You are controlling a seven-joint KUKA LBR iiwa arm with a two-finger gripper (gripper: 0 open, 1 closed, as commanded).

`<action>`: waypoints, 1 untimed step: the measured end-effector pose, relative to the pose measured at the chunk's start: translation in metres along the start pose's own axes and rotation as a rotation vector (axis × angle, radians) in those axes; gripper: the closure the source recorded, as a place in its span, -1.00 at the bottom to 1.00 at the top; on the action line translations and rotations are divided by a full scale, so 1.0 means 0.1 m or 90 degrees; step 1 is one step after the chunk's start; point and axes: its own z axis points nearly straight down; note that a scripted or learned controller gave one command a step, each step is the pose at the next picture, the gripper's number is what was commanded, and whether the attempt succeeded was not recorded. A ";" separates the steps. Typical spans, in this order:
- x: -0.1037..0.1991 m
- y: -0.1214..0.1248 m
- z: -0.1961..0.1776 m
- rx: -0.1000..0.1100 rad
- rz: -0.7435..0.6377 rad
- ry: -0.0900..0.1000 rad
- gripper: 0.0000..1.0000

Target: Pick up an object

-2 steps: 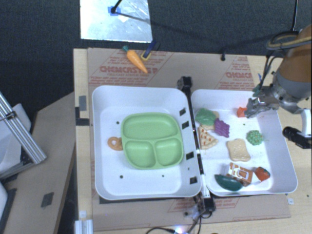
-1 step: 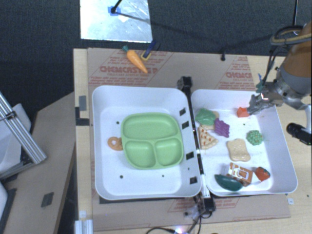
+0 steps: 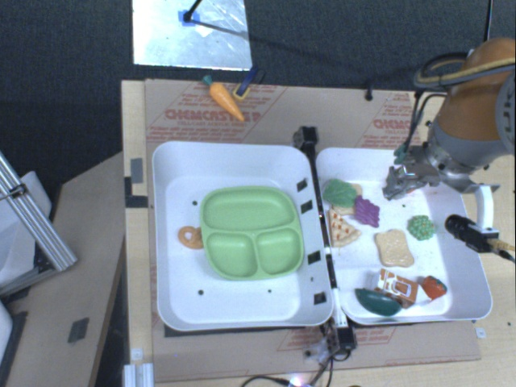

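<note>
Camera view | left bin (image 3: 173,216): green tray (image 3: 250,232), pretzel (image 3: 190,237) | jaws (image 3: 397,185): state unclear

Both white bins (image 3: 234,158) look like smooth, slightly glossy plastic, and the green divided tray (image 3: 250,230) in the left one has a soft matt plastic finish. The bench board (image 3: 266,107) beneath looks like raw printed cardboard or fibreboard, dull and tan, while the square sheet (image 3: 191,24) beyond it shines like crinkled metal foil. The gripper (image 3: 401,181) appears as bare grey metal, and the toy foods, such as the bread slice (image 3: 394,248), look like matt moulded plastic.
</note>
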 end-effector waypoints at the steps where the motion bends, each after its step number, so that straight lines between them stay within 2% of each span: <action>1: 0.57 -0.26 -0.07 0.000 -0.001 0.001 1.00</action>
